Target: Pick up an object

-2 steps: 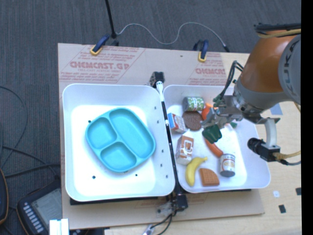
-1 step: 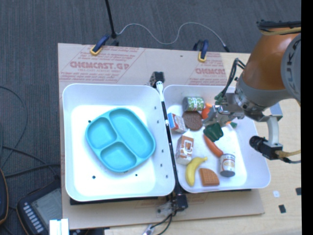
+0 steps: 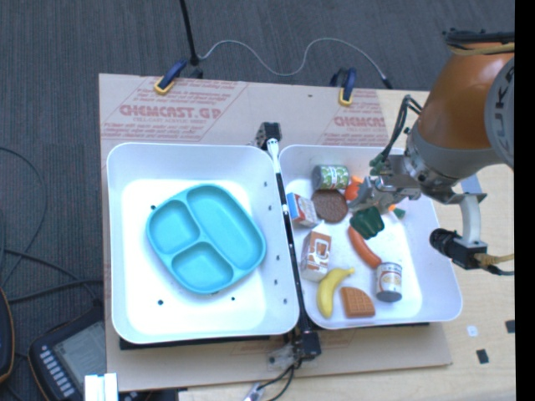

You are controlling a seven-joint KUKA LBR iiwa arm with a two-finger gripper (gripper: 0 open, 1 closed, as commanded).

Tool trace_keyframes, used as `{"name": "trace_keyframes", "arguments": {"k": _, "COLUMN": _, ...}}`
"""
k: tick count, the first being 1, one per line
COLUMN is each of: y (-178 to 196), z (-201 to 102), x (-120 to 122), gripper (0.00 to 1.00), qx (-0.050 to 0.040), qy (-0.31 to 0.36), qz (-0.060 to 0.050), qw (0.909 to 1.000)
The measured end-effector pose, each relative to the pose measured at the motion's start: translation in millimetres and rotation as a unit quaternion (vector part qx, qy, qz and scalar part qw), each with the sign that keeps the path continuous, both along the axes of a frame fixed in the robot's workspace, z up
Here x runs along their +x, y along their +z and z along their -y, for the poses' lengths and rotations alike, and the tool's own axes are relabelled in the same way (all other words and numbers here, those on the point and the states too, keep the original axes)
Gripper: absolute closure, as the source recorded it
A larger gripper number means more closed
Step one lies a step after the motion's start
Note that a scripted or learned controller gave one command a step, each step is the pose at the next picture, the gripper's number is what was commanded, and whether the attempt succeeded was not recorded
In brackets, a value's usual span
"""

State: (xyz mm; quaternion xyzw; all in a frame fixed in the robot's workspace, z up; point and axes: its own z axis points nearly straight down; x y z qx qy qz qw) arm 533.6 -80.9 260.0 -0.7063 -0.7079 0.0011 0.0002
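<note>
Two bins on worktop [image 3: 167, 115]; toy food fills right bin [image 3: 435, 295]. Hand [image 3: 374, 192] hovers above green pepper [image 3: 366, 221], near carrot [image 3: 364, 247]; spread or pressed together, cannot tell. Step: approach. Next: descend, grip pepper, lift.

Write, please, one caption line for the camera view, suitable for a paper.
KUKA arm's gripper over the right bin of toy food; blue divided plate in the left bin.

Our arm [image 3: 464, 98], grey and orange

We see a broad, rounded orange band above a grey wrist, black cables looping at its nine o'clock side, and a metal gripper [image 3: 386, 186] with dark fittings below.
</note>
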Motion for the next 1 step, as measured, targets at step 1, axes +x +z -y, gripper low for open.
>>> {"name": "trace_keyframes", "arguments": {"k": 1, "y": 9.4, "z": 0.0, "x": 0.4, "gripper": 1.00, "qx": -0.0003, "qy": 0.000, "qz": 0.000, "qw": 1.0000}}
